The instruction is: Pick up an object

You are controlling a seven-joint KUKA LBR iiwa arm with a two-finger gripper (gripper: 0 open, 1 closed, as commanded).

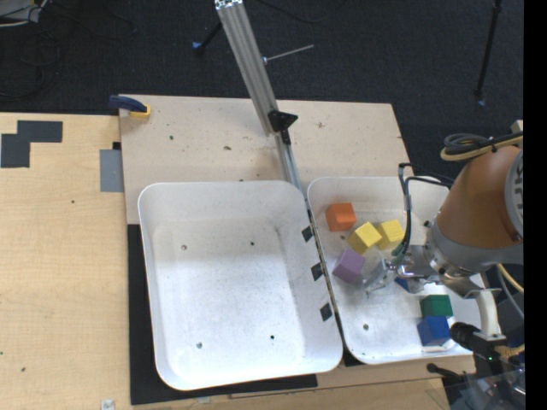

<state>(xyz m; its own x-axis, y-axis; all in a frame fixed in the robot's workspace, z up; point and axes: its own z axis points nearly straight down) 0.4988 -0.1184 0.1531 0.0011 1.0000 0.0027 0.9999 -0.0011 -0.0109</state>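
Note:
In the right bin (376, 340) lie an orange cube (341, 216), two yellow cubes (367, 237) (392, 231), a purple cube (349, 265), a green cube (438, 305) and a blue cube (433, 329). My gripper (382, 274) reaches in from the right, low in the bin, just right of the purple cube and below the yellow ones. Its tips sit close to the purple cube, but I cannot make out whether anything lies between them.
The left bin (171, 229) sits beside the right one, with black clips on the shared wall (314, 270). A slanted aluminium post (254, 67) rises behind the bins. The arm's orange band (479, 199) hangs over the right bin's right edge.

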